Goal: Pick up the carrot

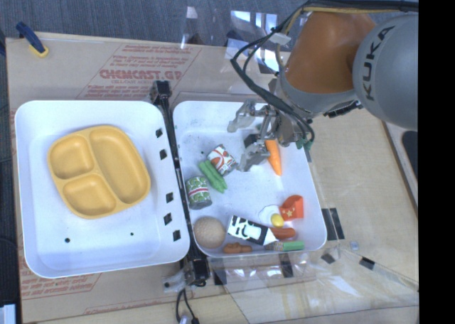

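We see the gripper (264, 146) low over the far right part of the right bin (186, 125), with the carrot (274, 156) directly at its fingertips. The carrot lies close to the bin's right wall, pointing toward the near side. One metal finger (250, 159) sits just left of it and the wrist hides the other side, so we cannot tell whether the jaws stand apart or pressed on the carrot, and we do not log a grasp. We judge the step in hand to be the grasp itself: approach done, lift not yet shown. The next move calls for a firm closure across the carrot's body, then a straight rise clear of the wall and of the green bean pod (212, 175) and small can (222, 160) to the left. Readable writing: "KUKA" on the grey arm link (384, 60), and "CHEMCAST GP" in red print on the brown sheet (135, 74) beyond the left bin (28, 195), which holds a yellow divided plate (98, 170). Labels on the cans are too small to read.
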Available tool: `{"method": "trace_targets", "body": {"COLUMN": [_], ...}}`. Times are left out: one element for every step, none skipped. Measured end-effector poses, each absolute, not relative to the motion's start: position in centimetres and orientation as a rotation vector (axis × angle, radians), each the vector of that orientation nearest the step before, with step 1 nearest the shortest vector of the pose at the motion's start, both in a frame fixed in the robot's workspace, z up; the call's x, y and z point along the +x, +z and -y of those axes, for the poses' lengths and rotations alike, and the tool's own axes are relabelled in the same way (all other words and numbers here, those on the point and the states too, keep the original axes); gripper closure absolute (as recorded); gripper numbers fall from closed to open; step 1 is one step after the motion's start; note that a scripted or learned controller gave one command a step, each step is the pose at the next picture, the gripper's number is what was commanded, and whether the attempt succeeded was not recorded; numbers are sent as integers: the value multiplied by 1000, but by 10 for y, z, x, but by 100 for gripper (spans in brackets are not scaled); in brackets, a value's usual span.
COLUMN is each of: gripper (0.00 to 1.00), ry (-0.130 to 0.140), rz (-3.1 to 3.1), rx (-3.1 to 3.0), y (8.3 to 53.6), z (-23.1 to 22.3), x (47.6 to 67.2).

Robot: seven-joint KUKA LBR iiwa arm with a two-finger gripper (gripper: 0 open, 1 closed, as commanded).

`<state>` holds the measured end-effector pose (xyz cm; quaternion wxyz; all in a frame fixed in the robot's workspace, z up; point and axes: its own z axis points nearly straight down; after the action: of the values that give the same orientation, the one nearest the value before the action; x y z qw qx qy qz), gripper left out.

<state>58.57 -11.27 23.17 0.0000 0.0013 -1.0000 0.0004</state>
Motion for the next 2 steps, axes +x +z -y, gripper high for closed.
{"method": "trace_targets", "body": {"gripper": [0, 0], "ry": [1, -1], "rz": [3137, 3136], "rx": [-8, -126], "y": [177, 90], "z": [186, 209], "x": [602, 604]}}
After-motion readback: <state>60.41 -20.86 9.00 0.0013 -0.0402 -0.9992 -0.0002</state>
